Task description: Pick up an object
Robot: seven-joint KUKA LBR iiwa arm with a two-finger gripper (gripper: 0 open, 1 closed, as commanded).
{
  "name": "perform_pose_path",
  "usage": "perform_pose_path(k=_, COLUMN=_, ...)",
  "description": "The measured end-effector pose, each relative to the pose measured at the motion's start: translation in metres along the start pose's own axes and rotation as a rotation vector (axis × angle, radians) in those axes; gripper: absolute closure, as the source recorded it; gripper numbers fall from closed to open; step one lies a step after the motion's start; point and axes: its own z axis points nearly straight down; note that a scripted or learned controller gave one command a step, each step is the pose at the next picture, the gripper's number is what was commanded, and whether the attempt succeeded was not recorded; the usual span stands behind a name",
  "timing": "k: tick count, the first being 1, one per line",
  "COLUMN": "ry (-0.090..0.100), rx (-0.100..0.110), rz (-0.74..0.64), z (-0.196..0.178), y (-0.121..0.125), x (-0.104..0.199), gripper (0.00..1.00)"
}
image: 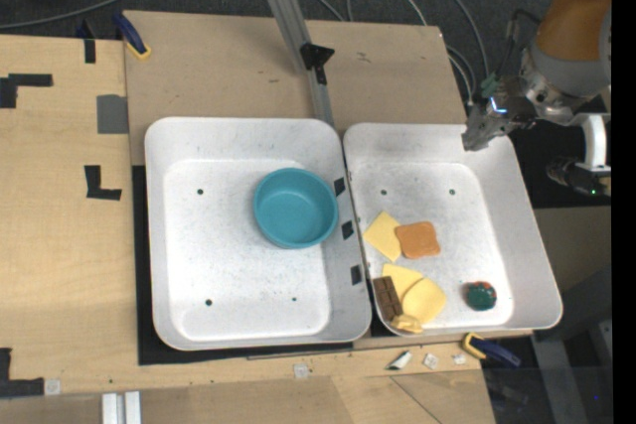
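Step in hand is judged to be the approach: nothing is seen between the fingers, and no object is lifted. The gripper point(477, 136) is seen at the far right corner of the right bin point(517, 184), at its rim; whether its fingers are apart or together cannot be told.

Candidate objects are grouped in the near half of the right bin: an orange square piece point(417, 239), yellow flat pieces point(383, 235) touching it, a brown block point(387, 292) and a small dark green ball point(481, 295). All lie well apart from the gripper. A teal bowl point(294, 207) is noted in the left bin point(179, 213).

The next move is judged to call for travel toward the near side, then descent over one piece.
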Motion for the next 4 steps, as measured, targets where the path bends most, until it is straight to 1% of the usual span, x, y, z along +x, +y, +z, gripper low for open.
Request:
perform_pose_path(k=1, ry=0.001, rx=0.006, rz=0.0, z=0.001, y=0.0, x=0.0, gripper=1.0)
perform_pose_path(k=2, ry=0.003, rx=0.008, rz=-0.004, z=0.015, y=-0.003, x=0.051, gripper=1.0)
perform_pose_path(k=3, ry=0.004, rx=0.008, rz=-0.006, z=0.014, y=-0.014, x=0.112, gripper=1.0)
perform_pose_path(k=4, ry=0.004, rx=0.006, rz=-0.006, z=0.006, y=-0.015, x=0.168, gripper=1.0)
